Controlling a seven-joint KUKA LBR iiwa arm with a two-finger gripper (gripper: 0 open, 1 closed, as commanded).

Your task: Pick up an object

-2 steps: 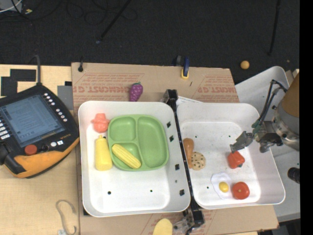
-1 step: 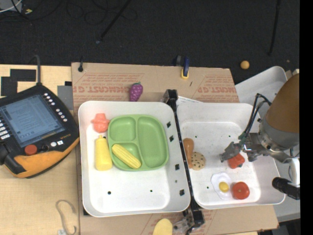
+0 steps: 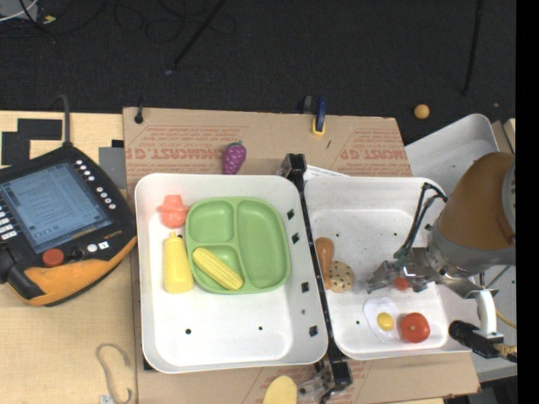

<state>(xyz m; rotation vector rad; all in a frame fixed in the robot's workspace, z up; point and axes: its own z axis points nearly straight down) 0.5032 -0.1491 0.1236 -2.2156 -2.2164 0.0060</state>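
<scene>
Fingers of the gripper (image 3: pixel 394 278) are too blurred to read as open or closed, low in the right bin (image 3: pixel 362 225), with the fried egg (image 3: pixel 383 317), tomato (image 3: pixel 413 327), cookie (image 3: pixel 339 277) and a small red object (image 3: pixel 402 284) beside its tip.

— Where is the arm now?
— It comes in from the right side, the orange band turned to the camera, the wrist bent downwards.
— And the gripper (image 3: pixel 389 278)?
— It is low, pointing to the left. How the tips stand, I cannot tell.
</scene>
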